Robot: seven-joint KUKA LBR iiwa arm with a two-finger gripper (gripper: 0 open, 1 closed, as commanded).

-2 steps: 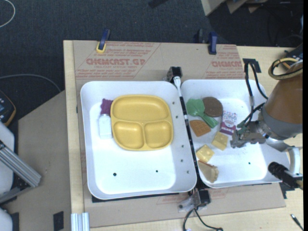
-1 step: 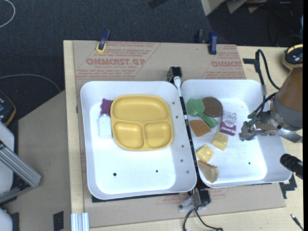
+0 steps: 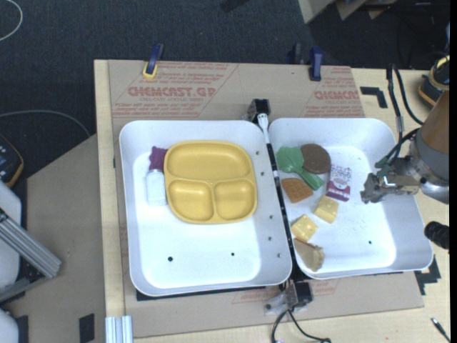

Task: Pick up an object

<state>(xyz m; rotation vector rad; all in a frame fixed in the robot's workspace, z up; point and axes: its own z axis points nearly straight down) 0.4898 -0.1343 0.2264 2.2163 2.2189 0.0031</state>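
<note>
Fingers on the gripper (image 3: 373, 190) — spread unclear, I cannot tell — hover near the red-and-white packet (image 3: 340, 183) at nine o'clock, risking a miss.

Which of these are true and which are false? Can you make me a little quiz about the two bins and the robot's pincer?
1. The yellow plastic divided plate lies in the left white bin. True.
2. The round brown disc sits on the yellow plate. False: it lies in the right white bin, beside the green plastic piece.
3. The pincer is over the right bin. True.
4. The pincer hangs above the yellow plate. False: it is by the right bin's right side.
5. Two pale yellow cheese-like blocks lie in the right bin. True.
</note>
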